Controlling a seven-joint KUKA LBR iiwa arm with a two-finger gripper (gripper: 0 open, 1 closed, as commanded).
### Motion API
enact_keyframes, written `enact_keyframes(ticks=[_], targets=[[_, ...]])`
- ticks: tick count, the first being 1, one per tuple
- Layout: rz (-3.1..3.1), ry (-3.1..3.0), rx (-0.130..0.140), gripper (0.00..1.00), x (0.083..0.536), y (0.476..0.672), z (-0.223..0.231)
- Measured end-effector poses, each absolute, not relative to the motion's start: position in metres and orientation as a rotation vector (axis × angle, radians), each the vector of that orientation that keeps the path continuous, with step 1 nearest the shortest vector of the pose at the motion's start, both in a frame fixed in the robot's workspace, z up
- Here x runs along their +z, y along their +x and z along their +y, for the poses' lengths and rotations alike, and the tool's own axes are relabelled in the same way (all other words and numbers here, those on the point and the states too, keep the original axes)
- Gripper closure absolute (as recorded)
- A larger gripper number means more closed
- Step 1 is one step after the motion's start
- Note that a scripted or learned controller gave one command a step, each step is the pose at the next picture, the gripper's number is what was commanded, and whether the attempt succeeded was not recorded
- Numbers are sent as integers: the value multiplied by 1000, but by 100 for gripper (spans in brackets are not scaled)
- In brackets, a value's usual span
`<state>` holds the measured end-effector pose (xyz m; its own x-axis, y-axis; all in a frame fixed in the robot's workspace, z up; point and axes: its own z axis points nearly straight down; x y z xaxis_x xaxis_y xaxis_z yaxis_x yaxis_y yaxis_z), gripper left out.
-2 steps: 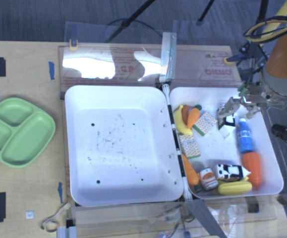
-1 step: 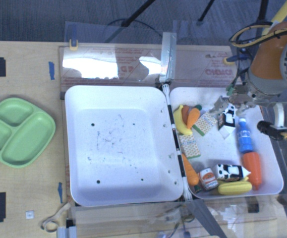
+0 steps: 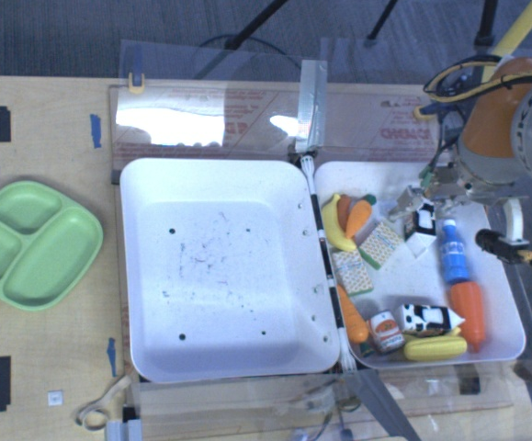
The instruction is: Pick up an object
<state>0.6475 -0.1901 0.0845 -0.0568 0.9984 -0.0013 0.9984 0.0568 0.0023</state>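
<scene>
Toys crowd the right white plastic bin (image 3: 514,338): yellow banana (image 3: 338,229), orange carrot (image 3: 358,217), blue bottle (image 3: 452,254). My two-finger gripper (image 3: 424,200) hovers at the bin's far edge; finger state unreadable. I judge I'm approaching; next comes a descent onto one item.

A green divided plate (image 3: 34,243) lies on the wooden bench (image 3: 54,118) at the left of the frame, well apart from the left white bin (image 3: 146,191). Blue tape strips (image 3: 95,130) mark the bench above it, and black tripod legs (image 3: 275,7) cross the grey floor along the top.
</scene>
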Motion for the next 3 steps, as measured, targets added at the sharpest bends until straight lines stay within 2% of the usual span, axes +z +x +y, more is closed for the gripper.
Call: enact_keyframes(ticks=[1, 2, 3], targets=[[2282, 2150, 2, 100, 94, 649, -190], [2207, 2238, -1, 100, 180, 638, -135], [2114, 2330, -4, 100, 182, 639, -63]])
